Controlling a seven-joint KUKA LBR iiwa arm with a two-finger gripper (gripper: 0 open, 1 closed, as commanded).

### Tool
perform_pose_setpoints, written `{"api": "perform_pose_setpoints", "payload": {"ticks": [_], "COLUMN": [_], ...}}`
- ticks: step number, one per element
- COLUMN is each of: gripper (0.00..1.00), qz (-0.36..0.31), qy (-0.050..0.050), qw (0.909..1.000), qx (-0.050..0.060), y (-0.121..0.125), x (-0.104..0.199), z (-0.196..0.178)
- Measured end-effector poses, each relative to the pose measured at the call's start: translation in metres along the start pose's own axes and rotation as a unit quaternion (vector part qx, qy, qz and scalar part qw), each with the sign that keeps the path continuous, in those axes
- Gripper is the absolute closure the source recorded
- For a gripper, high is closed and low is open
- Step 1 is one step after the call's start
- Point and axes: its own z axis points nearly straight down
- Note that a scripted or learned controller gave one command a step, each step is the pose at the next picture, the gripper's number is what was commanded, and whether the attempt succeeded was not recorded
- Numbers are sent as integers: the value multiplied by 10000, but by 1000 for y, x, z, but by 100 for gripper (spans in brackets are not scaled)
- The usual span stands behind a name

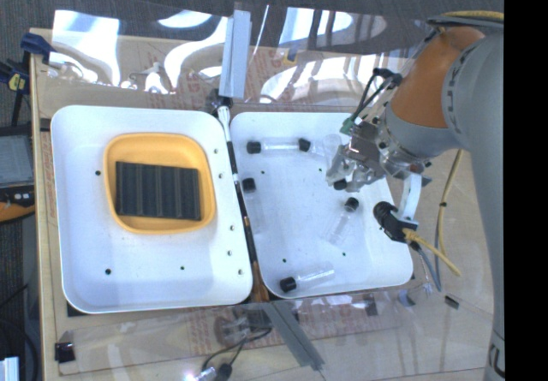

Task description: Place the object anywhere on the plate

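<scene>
The yellow plate (158,148), with a dark ribbed insert at its middle, is being carried by the left bin (86,276), while the objects to be moved are lying in the right bin (274,272): several clear tubes with black caps, one near the top edge (278,146), one at the bottom edge (306,277), one at mid-right (341,223), and loose black caps beside the dividing rim. The pincer (349,172) is being held low over the upper right part of the right bin, next to a faint clear tube, but whether it is apart, together or clamped on anything cannot be told, since the metal parts are being blurred into the white floor. No tube is being seen lifted, so the grasp is being judged as not yet secured. Several failures are being risked from here: the tubes are clear, smooth and round, so one may be rolled aside or squeezed out as it is being pinched; a grasp taken near a cap may let the tube tilt and drop during the carry over the raised rims between the bins; and a tube released onto the ribbed insert may be rolled off the plate if it is being let go too high or across the ridges
</scene>
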Motion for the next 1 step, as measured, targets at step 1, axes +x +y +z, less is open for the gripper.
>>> {"api": "perform_pose_setpoints", "payload": {"ticks": [1], "gripper": [100], "qz": [-506], "qy": [-8], "qw": [9987], "qx": [14], "y": [-57], "x": [22], "z": [42]}}
